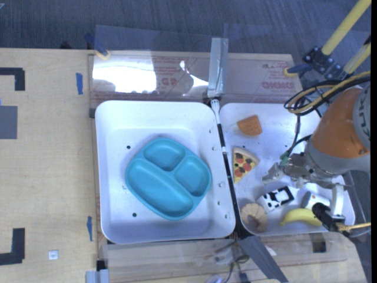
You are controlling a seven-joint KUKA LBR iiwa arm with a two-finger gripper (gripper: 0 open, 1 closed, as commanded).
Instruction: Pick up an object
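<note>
1. Two white bins sit side by side on the surface (41,158); the left bin (112,122) holds a blue divided plate (168,177), lying flat and well apart from the arm.
2. Just across the divider, the right bin (268,114) carries the loose things: a pizza slice toy (243,163) near the divider, an orange block (250,125) above it toward the far wall, and a round wooden piece (254,216) at the near edge.
3. Further right lies a black-and-white block (277,197), with a banana (299,216) just beside it along the near wall.
4. Rightmost, the arm (340,131) leans over the bin, and its end effector (293,171) hangs low, just above and beside the black-and-white block.
5. Whether the end effector is open or closed I cannot tell; metal parts blur together there.
6. Nothing looks lifted: every item seems to rest on the bin floor, so I judge the pick not yet done.
7. Left to do, by my reading: close on one item, most likely the black-and-white block or the banana, and raise it clear.
</note>
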